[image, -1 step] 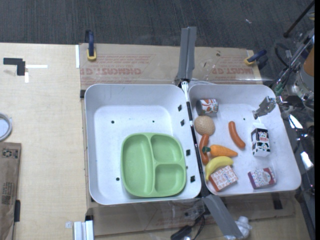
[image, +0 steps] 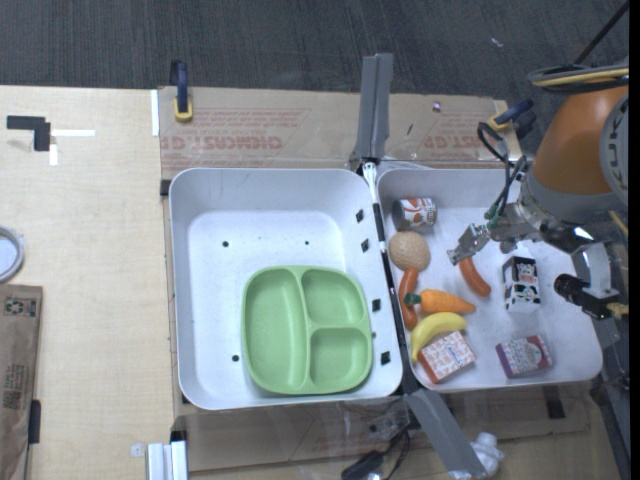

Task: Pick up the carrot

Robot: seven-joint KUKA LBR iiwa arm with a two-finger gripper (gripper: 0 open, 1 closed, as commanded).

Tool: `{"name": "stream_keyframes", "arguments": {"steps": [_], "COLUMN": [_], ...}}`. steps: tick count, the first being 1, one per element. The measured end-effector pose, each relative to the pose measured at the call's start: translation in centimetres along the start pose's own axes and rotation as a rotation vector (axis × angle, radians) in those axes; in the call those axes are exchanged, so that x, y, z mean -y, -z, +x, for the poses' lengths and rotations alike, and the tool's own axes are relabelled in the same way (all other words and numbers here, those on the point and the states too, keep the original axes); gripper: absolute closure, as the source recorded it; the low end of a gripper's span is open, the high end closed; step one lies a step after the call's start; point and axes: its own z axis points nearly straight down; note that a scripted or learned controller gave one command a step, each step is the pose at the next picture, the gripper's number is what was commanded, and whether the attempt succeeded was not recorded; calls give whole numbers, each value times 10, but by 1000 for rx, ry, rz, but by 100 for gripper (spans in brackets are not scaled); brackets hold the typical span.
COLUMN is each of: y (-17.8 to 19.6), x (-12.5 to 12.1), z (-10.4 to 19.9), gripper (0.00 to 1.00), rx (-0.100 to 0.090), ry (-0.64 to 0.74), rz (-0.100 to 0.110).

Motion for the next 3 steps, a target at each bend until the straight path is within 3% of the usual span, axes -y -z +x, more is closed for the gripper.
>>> {"name": "stream_keyframes", "arguments": {"steps": [1, 2, 3], "y": [-38, -38, -29], "x": [26, 76, 75], "z": [43, 60, 59], "gripper": [0, 0, 100], "rx": [0, 0, 0], "ry": [77, 302, 298], "rz": [-1, -2, -3]}}
